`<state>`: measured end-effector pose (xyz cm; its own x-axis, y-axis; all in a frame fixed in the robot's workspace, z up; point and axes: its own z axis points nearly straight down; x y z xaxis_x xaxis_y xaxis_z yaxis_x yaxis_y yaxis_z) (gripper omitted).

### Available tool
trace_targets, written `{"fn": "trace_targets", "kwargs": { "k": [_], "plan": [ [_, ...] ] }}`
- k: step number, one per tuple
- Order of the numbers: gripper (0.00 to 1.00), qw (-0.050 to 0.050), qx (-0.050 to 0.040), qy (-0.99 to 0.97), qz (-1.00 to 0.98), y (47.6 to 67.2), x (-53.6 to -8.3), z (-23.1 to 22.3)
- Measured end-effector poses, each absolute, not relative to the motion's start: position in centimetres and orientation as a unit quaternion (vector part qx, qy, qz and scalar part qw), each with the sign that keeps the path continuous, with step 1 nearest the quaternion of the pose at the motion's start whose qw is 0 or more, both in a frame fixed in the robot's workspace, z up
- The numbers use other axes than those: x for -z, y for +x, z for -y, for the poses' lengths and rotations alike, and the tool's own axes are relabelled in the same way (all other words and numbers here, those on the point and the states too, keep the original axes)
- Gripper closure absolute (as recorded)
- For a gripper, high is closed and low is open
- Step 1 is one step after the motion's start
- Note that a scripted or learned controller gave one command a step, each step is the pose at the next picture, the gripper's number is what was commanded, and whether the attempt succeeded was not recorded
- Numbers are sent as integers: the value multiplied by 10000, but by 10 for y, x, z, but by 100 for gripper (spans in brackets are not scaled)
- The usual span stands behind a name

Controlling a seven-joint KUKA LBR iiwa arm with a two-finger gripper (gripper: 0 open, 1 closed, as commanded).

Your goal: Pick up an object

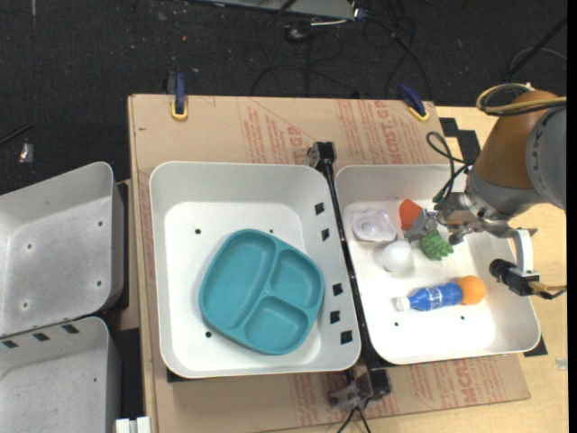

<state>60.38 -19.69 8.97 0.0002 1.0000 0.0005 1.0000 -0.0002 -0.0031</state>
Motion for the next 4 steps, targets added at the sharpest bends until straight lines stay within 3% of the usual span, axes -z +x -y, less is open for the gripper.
{"fn": "trace_targets", "kwargs": {
  "k": [1, 3, 4],
  "plan": [
    [100, -13, 4, -7070, 7072, 605, -103, 197],
    [100, -35, 18, -7059, 7083, 620, -221, 198],
    [100, -16, 7, -7063, 7080, 621, -234, 198]
  ]
}}
